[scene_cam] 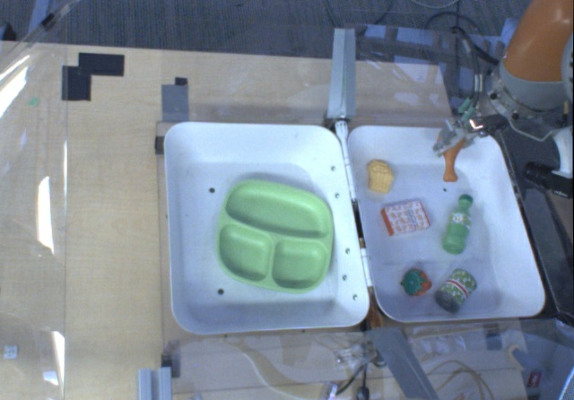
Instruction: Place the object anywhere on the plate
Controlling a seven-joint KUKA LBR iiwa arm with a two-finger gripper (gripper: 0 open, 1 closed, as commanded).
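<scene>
Gripper (456,140) above right bin's (516,210) far edge, clamped on an orange carrot (449,160) hanging down. Green plate (273,234) in left bin (193,210). Nearby: bottle (457,224), can (456,290), red box (404,216).

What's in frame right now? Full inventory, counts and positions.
Shallow white bins: 2, white, side by side on the wooden bench.
Green three-compartment plastic plate: 1, light green, middle of the left bin.
Yellow lumpy toy food piece: 1, yellow, upper left of the right bin.
Red-and-white flat box: 1, red with white pattern, centre of the right bin.
Green plastic bottle: 1, green, lying right of the box.
Small green-and-red round toy: 1, lower part of the right bin.
Small can with patterned label: 1, lying beside the round toy.
Orange carrot-shaped stick: 1, orange, top of the right bin at the gripper's tip.
Gripper: 1, grey metal, over the right bin's top edge.
Arm: 1, orange band, top right.
</scene>
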